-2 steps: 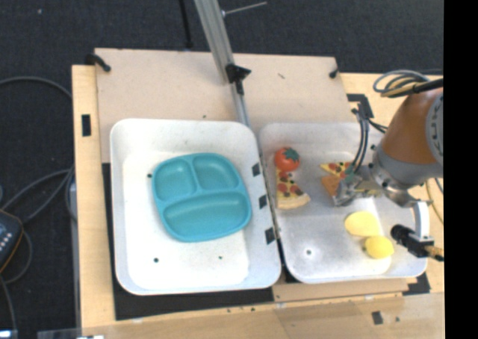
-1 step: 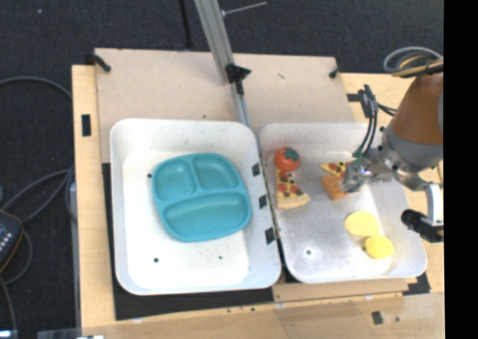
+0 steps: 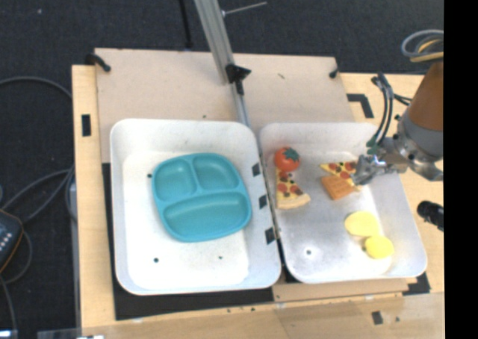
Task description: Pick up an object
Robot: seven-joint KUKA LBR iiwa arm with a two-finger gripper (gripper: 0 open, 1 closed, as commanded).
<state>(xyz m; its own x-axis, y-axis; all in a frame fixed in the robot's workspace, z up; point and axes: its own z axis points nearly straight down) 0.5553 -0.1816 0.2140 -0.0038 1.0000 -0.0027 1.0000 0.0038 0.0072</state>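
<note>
Pizza slice [image 3: 340, 179] lies flat in right bin [image 3: 321, 259], just left of claw [image 3: 365, 169]. Claw low, touching slice edge; open or closed, cannot tell. Slice looks light, stiff, thin plastic, likely slippery. Best to pinch across crust end.

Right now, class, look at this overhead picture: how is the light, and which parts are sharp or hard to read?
In the camera view, the light is even and soft: the two white bins look bright, without harsh glare; shadows are faint. The blue divided plate and the tomato read clearly. The gripper, by the pizza slice, is small and slightly blurred, so its fingers are hard to make out.
</note>
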